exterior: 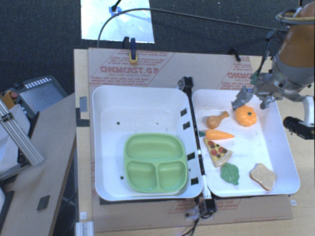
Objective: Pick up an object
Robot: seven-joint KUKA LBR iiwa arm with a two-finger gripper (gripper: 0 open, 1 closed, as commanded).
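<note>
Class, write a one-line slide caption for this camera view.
Gripper above the right bin, near the toy pumpkin.

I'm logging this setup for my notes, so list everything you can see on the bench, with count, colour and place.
Shallow white bins: two, white, side by side on bench.
Sectioned plastic tray: one, light green, left bin, near side.
Toy pumpkin: one, orange, right bin, far side.
Toy chicken drumstick: one, tan, left of pumpkin.
Toy carrot: one, orange, below drumstick.
Toy pizza slice: one, yellow and red, right bin middle.
Toy leaf: one, green, near edge.
Toy bread slice: one, beige, near right corner.
Gripper: one, grey, above pumpkin.
</note>
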